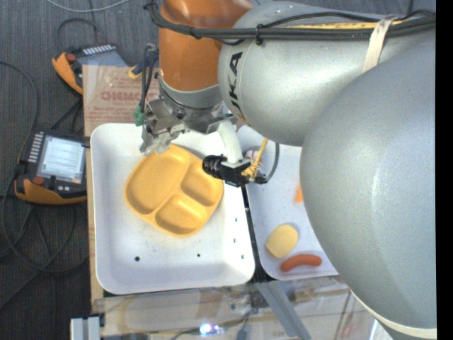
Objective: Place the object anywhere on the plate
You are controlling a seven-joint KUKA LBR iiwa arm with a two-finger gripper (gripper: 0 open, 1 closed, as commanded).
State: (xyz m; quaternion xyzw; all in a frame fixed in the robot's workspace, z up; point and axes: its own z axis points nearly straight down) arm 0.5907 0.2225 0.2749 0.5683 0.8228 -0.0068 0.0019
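Since the fingers (pixel 153 142) hang at the plate's (pixel 175 190) upper-left edge and I cannot tell if they grip anything, the object is unclear; any release should go just below-right, over a compartment.

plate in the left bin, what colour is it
Yellow-orange all over, with three compartments. The plate shows best in the camera view, from above.

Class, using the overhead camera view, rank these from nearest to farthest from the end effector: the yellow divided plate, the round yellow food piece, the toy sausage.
1. Yellow divided plate, left bin, just below the end effector.
2. Round yellow food piece, right bin, lower part.
3. Toy sausage, right bin, at its bottom edge, just beyond the food piece.
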